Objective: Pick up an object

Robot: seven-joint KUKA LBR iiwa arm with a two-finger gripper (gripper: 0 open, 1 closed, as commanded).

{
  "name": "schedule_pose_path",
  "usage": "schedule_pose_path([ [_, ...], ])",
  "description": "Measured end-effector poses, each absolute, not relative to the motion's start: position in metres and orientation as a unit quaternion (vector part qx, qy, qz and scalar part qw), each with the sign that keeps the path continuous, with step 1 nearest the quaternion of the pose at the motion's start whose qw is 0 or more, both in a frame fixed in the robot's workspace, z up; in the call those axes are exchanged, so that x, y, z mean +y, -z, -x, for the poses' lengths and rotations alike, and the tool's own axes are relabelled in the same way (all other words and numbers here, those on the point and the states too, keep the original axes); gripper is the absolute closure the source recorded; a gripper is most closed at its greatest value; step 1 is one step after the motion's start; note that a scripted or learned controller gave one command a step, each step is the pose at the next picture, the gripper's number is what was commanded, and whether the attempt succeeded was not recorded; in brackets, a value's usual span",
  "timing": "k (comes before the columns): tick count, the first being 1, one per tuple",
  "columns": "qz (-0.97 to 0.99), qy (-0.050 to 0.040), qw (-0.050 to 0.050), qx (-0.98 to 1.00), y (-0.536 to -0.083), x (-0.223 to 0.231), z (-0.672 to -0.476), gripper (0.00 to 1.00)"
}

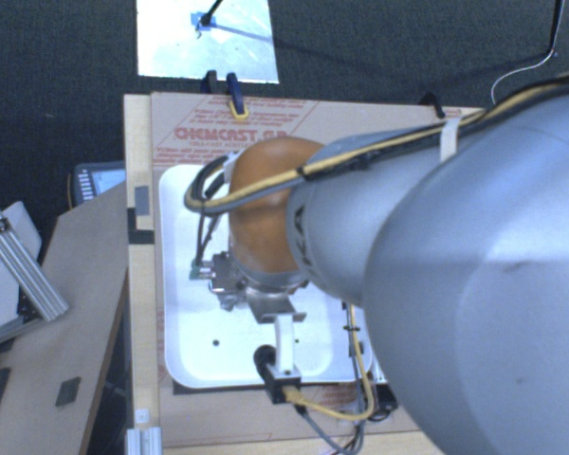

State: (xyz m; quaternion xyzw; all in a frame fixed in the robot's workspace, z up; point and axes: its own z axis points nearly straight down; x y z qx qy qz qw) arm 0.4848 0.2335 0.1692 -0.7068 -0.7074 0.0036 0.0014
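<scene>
Beneath the orange band (261, 207), the gripper (229, 287) hangs over the white bin (185, 349); whether it is open or closed cannot be determined. Just beside the gripper, toward the near rim, a dark speck (215, 342) lies on the bin floor. It is too small to identify; if an object, probably light, requiring a centred pinch. Beyond the gripper, the board (266, 117) reads "CHEMCAST".
</scene>
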Motion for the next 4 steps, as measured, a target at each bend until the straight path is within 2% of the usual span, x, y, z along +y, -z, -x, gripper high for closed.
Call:
schedule_pose_path([
  [1, 0.707, -0.0002, 0.000, -0.707, -0.174, 0.234, -0.486, 0.00],
  [2, 0.707, 0.0001, -0.001, -0.707, -0.155, 0.223, -0.518, 0.00],
  [3, 0.706, 0.0003, 0.000, -0.708, -0.166, 0.224, -0.517, 1.00],
  [4, 0.706, 0.0006, 0.000, -0.708, -0.177, 0.224, -0.517, 1.00],
])
